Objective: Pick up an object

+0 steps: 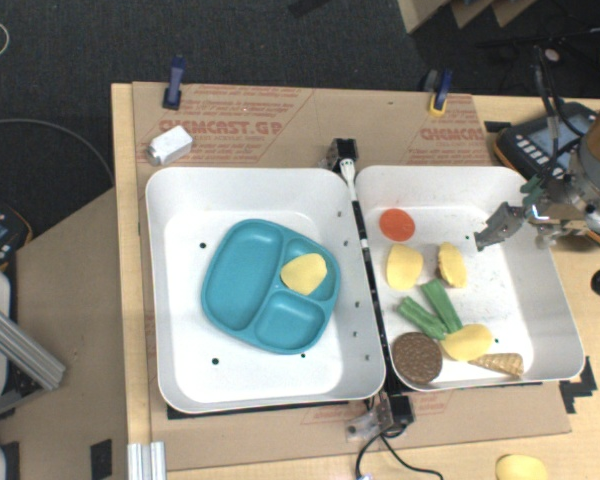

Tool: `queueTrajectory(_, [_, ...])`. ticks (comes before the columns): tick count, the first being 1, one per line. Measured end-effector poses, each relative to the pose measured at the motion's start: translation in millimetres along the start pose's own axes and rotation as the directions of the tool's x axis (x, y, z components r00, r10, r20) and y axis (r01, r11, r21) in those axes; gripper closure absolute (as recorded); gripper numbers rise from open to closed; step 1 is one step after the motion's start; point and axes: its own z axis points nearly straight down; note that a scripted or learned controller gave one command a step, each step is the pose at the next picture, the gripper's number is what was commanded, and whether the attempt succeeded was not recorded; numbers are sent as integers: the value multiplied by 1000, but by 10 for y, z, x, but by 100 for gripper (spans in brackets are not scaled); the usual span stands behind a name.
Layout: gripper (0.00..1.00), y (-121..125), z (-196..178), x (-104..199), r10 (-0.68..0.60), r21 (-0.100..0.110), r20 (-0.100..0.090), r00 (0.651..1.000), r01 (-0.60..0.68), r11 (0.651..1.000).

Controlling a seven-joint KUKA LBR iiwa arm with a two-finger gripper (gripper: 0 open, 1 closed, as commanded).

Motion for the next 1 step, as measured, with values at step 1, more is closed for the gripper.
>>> queueTrajectory(1, [0, -19, 1181, -178, 2, 11, -3, 1000, -2, 1000])
